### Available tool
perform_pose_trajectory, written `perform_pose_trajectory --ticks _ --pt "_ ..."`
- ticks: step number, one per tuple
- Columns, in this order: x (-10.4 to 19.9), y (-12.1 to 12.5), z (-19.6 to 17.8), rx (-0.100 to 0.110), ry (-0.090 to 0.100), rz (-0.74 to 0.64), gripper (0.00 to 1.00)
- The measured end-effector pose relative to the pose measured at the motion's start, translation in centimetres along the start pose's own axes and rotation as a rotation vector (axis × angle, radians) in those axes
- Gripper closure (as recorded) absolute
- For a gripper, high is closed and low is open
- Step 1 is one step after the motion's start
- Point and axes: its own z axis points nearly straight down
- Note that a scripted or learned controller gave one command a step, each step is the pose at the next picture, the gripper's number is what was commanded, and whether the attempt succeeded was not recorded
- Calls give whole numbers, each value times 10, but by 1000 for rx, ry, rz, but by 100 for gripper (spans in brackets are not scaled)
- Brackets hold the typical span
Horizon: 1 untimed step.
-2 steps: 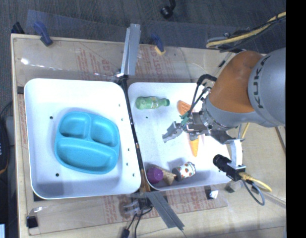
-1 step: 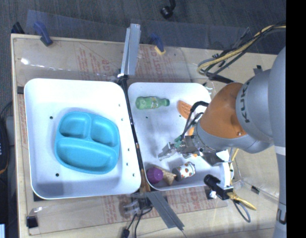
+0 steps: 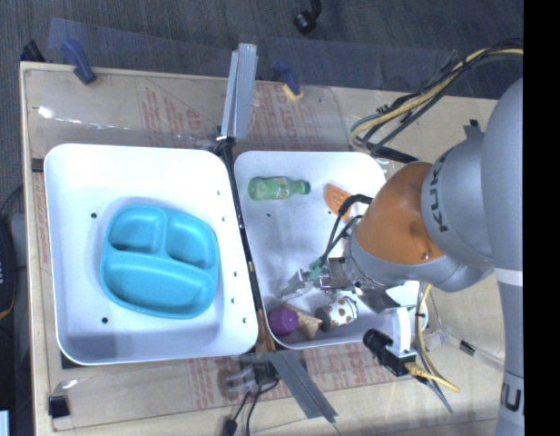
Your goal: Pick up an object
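Camera view has my claw (image 3: 307,278) low in the right bin (image 3: 270,243), just above the purple ball (image 3: 282,320) and the small round toy (image 3: 339,312) at the near wall. Whether it grips anything, I cannot tell. I should centre over one object, clear of the wall.

overhead slanted view, both bins (image 3: 227,243)

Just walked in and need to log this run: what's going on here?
The KUKA arm has reached into the right bin, its gripper low over the small toys by the near wall: a purple ball and a white round toy. A green bottle lies farther back. The left bin holds a blue divided tray.
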Motion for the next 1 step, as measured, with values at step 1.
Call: perform_pose_trajectory --ticks 1 --pt "13 0 1 3 2 -2 0"
